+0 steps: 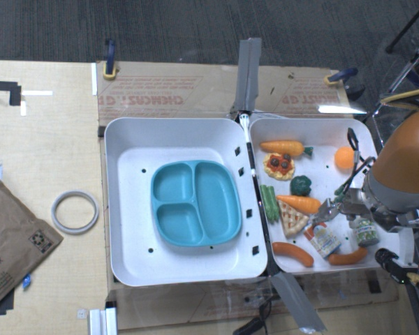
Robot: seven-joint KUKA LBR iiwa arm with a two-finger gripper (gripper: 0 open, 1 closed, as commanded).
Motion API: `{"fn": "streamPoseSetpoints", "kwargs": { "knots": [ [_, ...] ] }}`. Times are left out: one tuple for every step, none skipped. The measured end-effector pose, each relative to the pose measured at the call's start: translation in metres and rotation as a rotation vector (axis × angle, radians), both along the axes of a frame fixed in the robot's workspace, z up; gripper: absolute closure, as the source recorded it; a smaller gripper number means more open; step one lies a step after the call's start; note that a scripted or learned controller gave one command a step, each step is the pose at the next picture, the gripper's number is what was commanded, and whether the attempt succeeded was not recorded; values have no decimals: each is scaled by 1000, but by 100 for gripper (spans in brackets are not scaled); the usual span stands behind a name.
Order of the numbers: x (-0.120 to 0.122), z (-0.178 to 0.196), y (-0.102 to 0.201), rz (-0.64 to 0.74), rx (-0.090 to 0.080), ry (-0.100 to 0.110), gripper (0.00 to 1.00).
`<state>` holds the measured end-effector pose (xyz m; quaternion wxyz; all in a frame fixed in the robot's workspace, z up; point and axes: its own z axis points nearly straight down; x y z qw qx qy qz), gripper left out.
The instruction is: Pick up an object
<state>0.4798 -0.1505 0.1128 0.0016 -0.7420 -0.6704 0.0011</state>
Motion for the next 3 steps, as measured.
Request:
{"fn": "streamPoseSetpoints", "kwargs": {
  "knots": [
    [49, -22, 32, -68, -2, -2, 0],
    [49, -14, 31, -70, -2, 0, 100],
    [133, 79, 88, -44, -3, -2, 100]
  ]
}}
